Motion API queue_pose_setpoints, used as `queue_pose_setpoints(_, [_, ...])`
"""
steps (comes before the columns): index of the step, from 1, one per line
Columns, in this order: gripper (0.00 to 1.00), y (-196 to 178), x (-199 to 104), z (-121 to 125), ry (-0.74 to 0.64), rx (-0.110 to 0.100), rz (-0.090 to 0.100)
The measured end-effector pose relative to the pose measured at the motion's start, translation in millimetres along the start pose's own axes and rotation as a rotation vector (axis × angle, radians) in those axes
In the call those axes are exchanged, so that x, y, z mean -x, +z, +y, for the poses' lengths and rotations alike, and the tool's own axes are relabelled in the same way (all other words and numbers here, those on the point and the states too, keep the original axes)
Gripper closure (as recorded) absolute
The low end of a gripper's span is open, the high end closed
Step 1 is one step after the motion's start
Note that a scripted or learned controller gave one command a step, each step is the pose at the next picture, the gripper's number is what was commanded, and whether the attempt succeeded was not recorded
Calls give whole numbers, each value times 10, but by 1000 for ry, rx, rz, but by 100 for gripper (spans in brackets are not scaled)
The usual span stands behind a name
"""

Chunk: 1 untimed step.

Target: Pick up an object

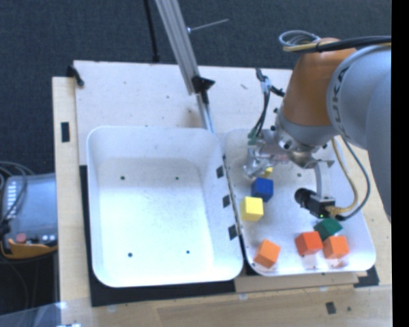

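Observation:
In the right bin (365,254), my gripper (258,163) hangs low near the far left corner. A blue cube (262,187) lies just in front of it, close under its tip. A sliver of something yellow (268,172) peeks out between the gripper and the blue cube. A yellow cube (252,208) sits just in front of the blue one. Nearer the front edge lie three orange cubes (266,253) (308,242) (336,246) and a green block (328,227). I see nothing lifted off the bin floor.
The left bin (95,182) stands beside the right one, sharing a raised rim (226,182). A slanted metal post (180,39) rises behind the bins. Cables and a black fitting (307,197) hang from the wrist over the right bin's middle.

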<state>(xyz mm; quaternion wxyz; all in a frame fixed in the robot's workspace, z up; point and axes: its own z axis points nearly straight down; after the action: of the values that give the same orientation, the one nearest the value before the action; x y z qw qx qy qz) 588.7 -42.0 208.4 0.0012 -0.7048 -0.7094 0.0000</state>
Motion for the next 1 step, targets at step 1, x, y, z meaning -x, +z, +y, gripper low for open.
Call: queue_pose_setpoints(1, [100, 38, -500, -65, 0, -2, 0])
